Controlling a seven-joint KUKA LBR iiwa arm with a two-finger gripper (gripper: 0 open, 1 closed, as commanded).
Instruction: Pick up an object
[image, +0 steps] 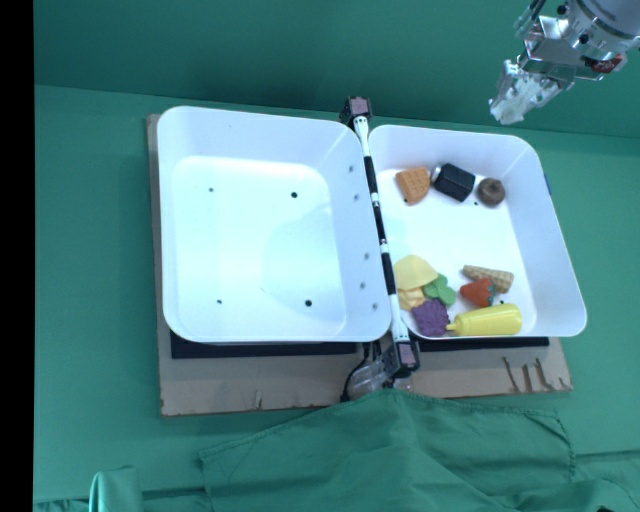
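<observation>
Toys crowd the right bin; gripper hangs above its corner.

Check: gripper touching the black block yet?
Apart. The camera view shows the gripper hovering outside the right bin, beyond its far corner, with white bin floor and rim between it and the black block.

Two white bins side by side — the right bin holds toy food, gripper above its far corner.
</observation>
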